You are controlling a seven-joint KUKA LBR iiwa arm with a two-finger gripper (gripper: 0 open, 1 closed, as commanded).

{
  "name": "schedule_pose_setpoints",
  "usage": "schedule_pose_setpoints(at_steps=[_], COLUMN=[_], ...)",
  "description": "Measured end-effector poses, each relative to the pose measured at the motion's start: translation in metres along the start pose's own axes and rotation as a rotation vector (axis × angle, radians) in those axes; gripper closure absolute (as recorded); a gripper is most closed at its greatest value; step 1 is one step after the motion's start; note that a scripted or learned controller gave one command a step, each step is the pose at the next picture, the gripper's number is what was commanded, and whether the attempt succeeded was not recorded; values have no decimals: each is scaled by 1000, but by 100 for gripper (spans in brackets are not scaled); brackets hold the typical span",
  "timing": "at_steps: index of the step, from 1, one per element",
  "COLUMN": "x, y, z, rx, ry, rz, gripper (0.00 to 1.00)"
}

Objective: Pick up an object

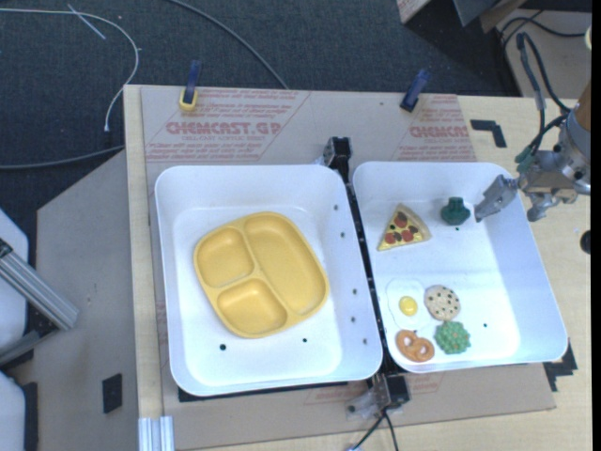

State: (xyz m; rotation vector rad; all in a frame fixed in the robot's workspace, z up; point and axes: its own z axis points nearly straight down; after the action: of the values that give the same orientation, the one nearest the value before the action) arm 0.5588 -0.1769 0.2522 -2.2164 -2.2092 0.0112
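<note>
Nearest the camera, at the front of the right bin (535, 280), 4 small toy foods sit close together: a pretzel (414, 346), a green broccoli piece (454, 337), a fried egg (407, 304) and a chocolate-chip cookie (441, 302). Farther back in that bin lies a pizza slice (404, 228), and just beside it to the right a small dark green object (455, 211), too small to identify.

Over the right bin's far right corner hangs the end effector (515, 201), with 2 grey fingers spread apart, 1 pointing down-left toward the dark green object and 1 at the bin's rim. Nothing sits between them, and the nearer fingertip is close to the green object but apart from it.

Left bin (178, 280) holds a yellow 3-compartment plate (260, 272), lying flat near its middle. Both bins rest on a cardboard-covered desk (235, 125) with 2 blue clamps at its back edge.
</note>
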Motion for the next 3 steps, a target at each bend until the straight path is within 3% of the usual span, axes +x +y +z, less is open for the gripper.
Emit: schedule_pose_setpoints(at_steps=[1, 3], x=[1, 10], y=[2, 7], z=[-7, 94], rx=[-13, -8], ry=[-3, 0], rz=[-3, -4], gripper=[0, 0])
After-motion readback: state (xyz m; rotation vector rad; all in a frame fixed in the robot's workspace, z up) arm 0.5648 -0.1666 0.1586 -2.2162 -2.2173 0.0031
